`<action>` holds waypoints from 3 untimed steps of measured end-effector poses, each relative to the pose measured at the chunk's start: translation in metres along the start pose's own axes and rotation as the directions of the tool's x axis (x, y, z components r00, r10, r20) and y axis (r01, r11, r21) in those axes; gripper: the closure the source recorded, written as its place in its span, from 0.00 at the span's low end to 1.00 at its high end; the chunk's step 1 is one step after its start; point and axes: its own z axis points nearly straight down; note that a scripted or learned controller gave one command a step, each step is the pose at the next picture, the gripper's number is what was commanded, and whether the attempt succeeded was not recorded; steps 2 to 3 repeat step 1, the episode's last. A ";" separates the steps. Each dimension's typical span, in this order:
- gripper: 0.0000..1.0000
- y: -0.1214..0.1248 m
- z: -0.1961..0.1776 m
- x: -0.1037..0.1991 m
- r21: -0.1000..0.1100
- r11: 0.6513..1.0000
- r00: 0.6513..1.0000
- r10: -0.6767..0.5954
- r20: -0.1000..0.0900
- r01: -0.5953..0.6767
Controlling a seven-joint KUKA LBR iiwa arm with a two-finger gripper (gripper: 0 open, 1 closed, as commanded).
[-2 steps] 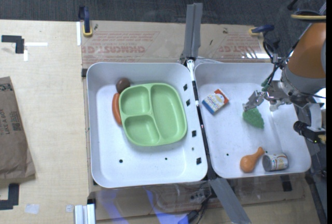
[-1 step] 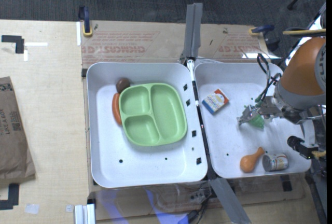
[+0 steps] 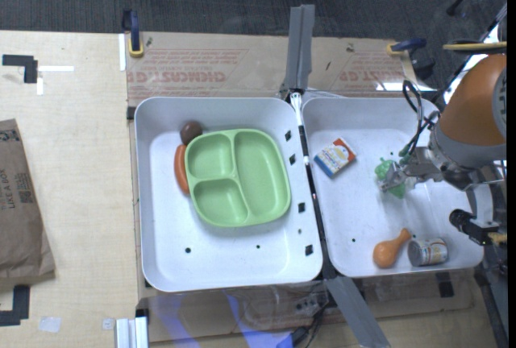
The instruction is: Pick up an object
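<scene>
Camera view. The pincer (image 3: 397,177) is being shown low over the right bin (image 3: 363,254), at the end of the grey arm (image 3: 472,125) that is reaching in from three o'clock. A small green object (image 3: 385,172) is being met at the pincer's tip, on the nine o'clock side, so close that the two are overlapping; whether it is being gripped or merely touched cannot be told, and the state of the pincer cannot be told either. This green object is being taken as the likely target, since it is lying nearest. Its outline is too small and crumpled for a long axis to be read.

Other candidates are being shown in the same bin: a small carton (image 3: 335,158) toward ten o'clock from the pincer, with its long axis running from seven to one o'clock, an orange gourd-shaped toy (image 3: 391,247) toward six o'clock with its narrow neck pointing to one o'clock, and a tin can (image 3: 427,251) lying on its side just beside the toy. In the left bin (image 3: 161,242), a green divided plate (image 3: 238,176) is being shown well apart.
</scene>
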 end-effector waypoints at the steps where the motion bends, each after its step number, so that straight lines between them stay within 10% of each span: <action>1: 1.00 -0.003 -0.123 0.048 -0.001 0.999 0.999 0.038 0.001 -0.038; 3: 1.00 -0.003 -0.123 0.048 -0.001 0.999 0.999 0.038 0.001 -0.038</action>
